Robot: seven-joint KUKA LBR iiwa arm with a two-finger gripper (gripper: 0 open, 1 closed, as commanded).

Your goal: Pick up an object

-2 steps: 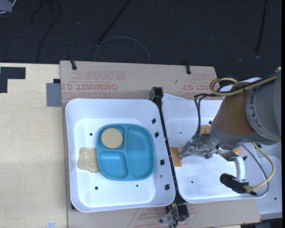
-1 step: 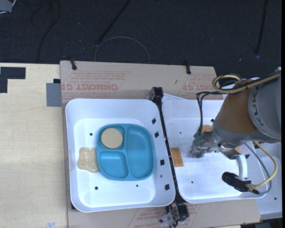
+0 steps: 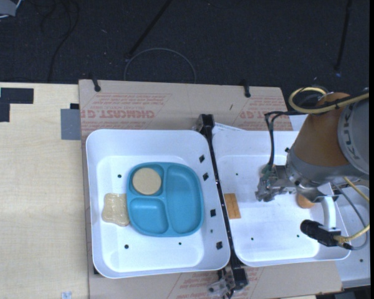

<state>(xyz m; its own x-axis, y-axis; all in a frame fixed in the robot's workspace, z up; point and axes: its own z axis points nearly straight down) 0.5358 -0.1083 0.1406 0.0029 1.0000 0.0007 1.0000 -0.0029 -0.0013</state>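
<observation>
In the left bin (image 3: 106, 254) lies a blue divided plate (image 3: 174, 207), and a round tan biscuit (image 3: 146, 180) rests in its upper left compartment. A pale yellow spongy piece (image 3: 115, 209) lies on the bin floor against the plate's left edge. My gripper (image 3: 265, 189) hangs low over the middle of the right bin (image 3: 268, 248), pointing left, and no object shows under its tip. A small orange-tan thing (image 3: 305, 199) peeks out from beneath the arm, mostly hidden.
A black divider (image 3: 213, 179) runs between the two bins, with a small orange tag (image 3: 232, 205) beside it. Both bins sit on a cardboard sheet (image 3: 174, 104). The light wooden bench top (image 3: 31, 198) extends to the left.
</observation>
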